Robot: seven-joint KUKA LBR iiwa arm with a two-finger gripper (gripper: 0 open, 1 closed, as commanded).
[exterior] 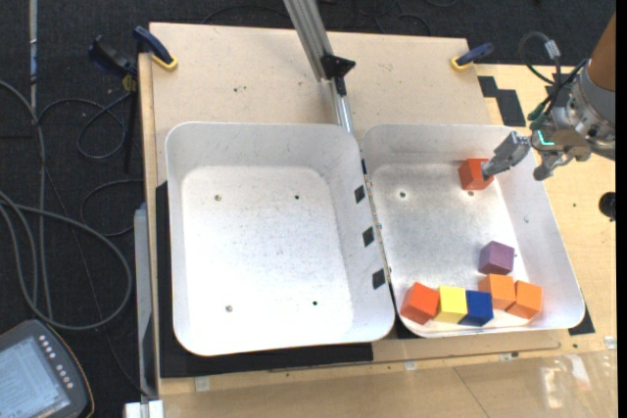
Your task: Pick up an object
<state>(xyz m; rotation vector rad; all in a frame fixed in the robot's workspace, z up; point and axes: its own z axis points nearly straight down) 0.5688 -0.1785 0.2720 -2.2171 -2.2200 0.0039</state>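
In the right bin [549, 220], a red-orange block [474, 173] lies by itself near the far side. My gripper [515, 172] hangs over that bin's far right part, open, with its fingers spread. The left finger [505, 155] ends just beside the red-orange block's right edge, and nothing sits between the fingers. Near the bin's front edge there is a purple cube [497, 257], two orange cubes [503, 289] [528, 299], a blue cube [478, 306], a yellow cube [452, 302] and another red-orange cube [421, 301].
The left bin [186, 210] sits beside the right one, sharing a ridge in the middle. A slanted metal pole [299, 0] reaches down to the bins' far junction. Clamps [155, 46] [472, 56] hold the board's far corners.
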